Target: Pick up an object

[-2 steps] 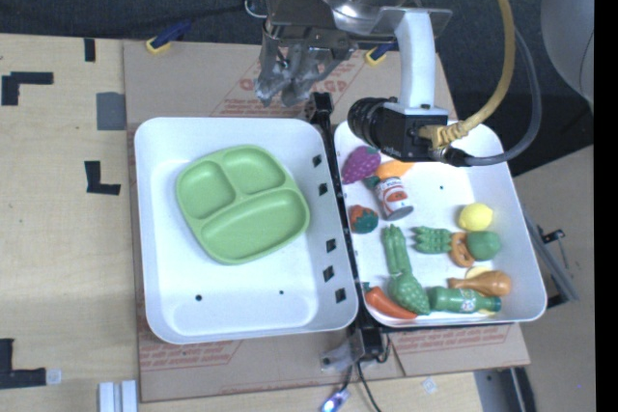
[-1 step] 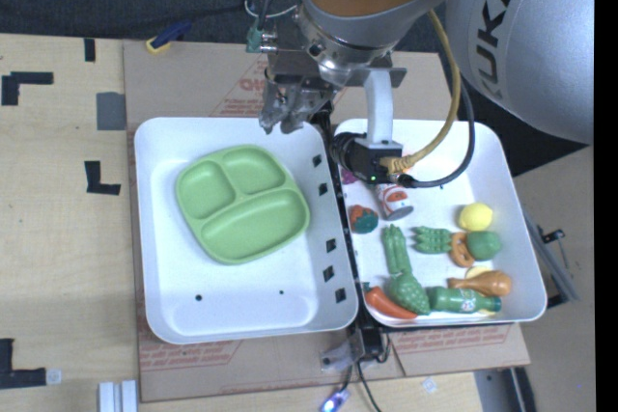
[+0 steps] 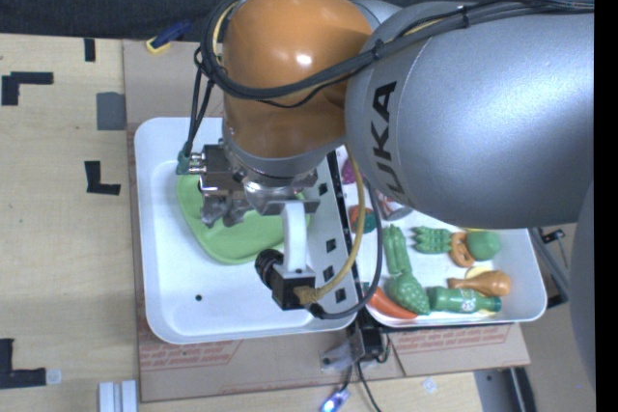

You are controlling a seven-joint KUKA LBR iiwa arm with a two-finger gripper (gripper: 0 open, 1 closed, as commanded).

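Camera view has the arm's wrist parked low over the left bin [image 3: 159, 236], blocking the gripper [image 3: 232, 207] enough that I can't tell what state it's in. Right under it sits one green plate [image 3: 232, 241], the only thing on that side, so that's my guess for the target. To do this well, come down on the plate's rim, not the flat middle. Off to the gripper's right, the other bin [image 3: 526, 304] holds a pile of toy food, maybe six or seven pieces, hard to count.

Arm [image 3: 386, 111] over green plate [image 3: 227, 241] in left bin [image 3: 164, 236]
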